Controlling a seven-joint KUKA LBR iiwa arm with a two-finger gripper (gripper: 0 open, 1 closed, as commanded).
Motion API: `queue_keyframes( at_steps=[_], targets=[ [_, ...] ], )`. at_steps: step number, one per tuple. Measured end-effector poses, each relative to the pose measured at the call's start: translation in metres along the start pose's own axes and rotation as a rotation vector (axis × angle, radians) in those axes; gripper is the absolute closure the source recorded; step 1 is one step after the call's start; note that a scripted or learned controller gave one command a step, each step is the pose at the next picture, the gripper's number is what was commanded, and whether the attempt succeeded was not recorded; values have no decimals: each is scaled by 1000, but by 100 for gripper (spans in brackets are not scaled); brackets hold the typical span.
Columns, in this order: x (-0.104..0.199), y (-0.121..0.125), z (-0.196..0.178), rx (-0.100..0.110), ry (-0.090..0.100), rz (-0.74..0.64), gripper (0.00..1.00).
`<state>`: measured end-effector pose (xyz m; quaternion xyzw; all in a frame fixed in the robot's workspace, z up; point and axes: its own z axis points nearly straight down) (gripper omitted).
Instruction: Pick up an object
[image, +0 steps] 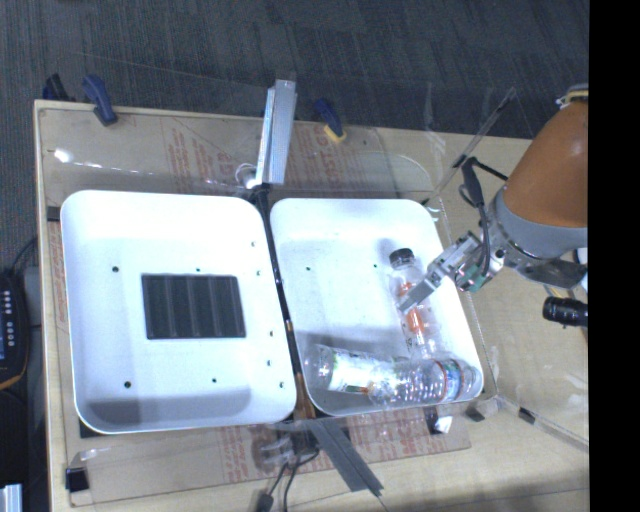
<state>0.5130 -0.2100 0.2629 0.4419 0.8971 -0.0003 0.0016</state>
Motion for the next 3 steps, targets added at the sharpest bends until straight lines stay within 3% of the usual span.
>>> queue_keyframes(
  at_steps=[1,2,3],
  targets=[
    [-35,69,94,3,5,-47,0],
    [-33,44,76,3,5,142,0],
    [-9,12,122,5,6,409,0]
  ],
)
